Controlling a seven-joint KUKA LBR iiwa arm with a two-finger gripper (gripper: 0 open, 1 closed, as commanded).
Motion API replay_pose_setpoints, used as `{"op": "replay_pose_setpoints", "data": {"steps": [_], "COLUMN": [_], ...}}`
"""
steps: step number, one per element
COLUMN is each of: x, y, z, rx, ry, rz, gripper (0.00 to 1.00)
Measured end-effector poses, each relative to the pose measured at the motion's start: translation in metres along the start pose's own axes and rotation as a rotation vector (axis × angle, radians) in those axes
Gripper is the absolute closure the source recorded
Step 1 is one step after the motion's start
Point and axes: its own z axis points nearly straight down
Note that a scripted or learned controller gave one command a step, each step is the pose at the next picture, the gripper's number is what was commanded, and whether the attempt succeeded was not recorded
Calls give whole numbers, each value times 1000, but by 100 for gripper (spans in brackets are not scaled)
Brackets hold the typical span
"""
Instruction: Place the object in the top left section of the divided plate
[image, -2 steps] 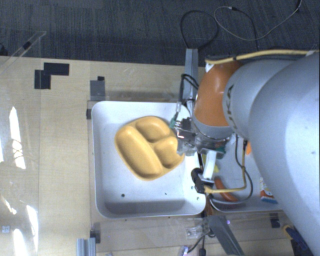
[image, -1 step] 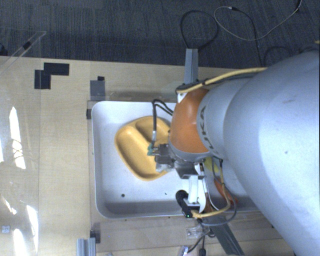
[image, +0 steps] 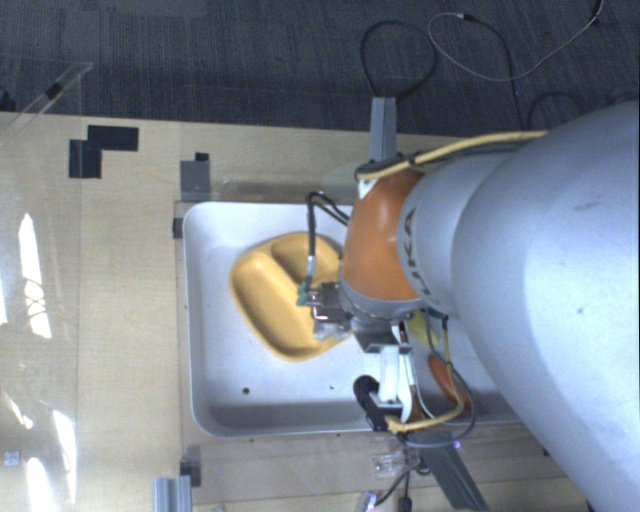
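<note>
Plate (image: 268, 300): yellow, in the white bin (image: 215, 400), long axis upper right to lower left.
Arm (image: 500, 260): over the plate's right edge.
Claw: can't tell.

bench (image: 110, 330) | pale wood | white bin (image: 205, 330) on it, holding yellow divided plate (image: 265, 295)
</note>
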Motion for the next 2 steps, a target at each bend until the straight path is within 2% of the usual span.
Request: {"op": "replay_pose_setpoints", "data": {"steps": [1,2], "x": [-16,23], "y": [36,-19], "z": [3,-5], "rx": [14,16], "ry": [-6,-6], "rz": [92,71], "gripper": [100,100]}}
